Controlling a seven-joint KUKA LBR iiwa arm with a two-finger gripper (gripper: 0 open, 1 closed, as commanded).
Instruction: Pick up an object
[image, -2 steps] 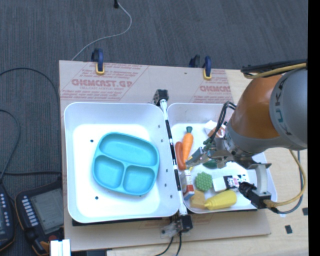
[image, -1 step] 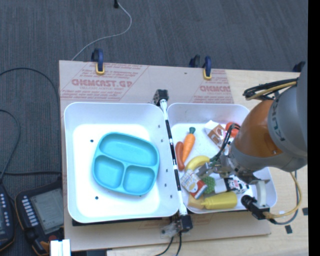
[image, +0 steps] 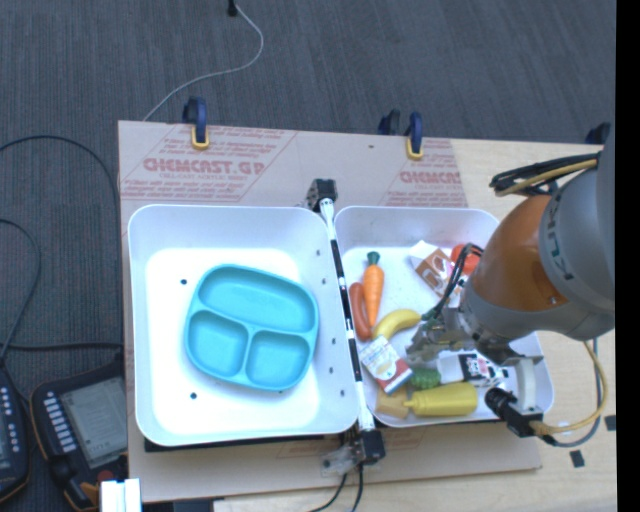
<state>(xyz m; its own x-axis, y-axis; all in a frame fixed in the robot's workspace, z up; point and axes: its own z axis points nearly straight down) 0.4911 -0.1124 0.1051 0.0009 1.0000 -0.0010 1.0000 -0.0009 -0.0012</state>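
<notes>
Arm (image: 545, 270): reaches in from the table's right edge, wrist low over the right bin (image: 400, 218).
End effector (image: 432, 340): down among the toys near that bin's front; open or shut, and whether it has hold of anything, can't tell from this angle.
Target, my guess: banana (image: 393, 323), just beside the end effector on its left, toward the bin's centre; green item (image: 425, 379) lies just in front of it, prob. a veg toy but too small to be sure.
Other picks: carrot (image: 372, 288) further toward the back-left of the bin; yellow corn-like piece (image: 442, 401) at the front wall; small packet (image: 380, 357) by the divider side.
Left bin (image: 160, 225): holds blue tray (image: 250, 327), well apart from the action.
How to do it well: pick one item w/ free sides, centre over it, come down straight, close on the narrow axis, lift slow.
Risk: clutter is tight, so neighbours may get nudged or pinched too.
</notes>
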